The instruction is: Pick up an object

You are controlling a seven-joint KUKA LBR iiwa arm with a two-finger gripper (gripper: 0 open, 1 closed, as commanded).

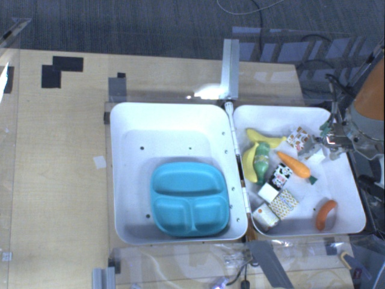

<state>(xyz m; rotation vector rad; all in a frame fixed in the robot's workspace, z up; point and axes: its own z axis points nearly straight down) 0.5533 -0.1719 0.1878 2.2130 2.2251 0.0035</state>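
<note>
Blue, with three compartments, a tray lies in the left bin, while the right bin holds a cluster: a banana at the far side, a green item just beside it, a carrot lying slantwise near the middle, a black-and-white block touching the carrot's near side, a patterned box and a white box nearer still, and a sausage apart toward the near right corner. Right of the carrot, over the bin's far right part, the gripper hangs at the end of the arm; whether it is parted or closed I cannot tell, and nothing is seen in its grasp.
</note>
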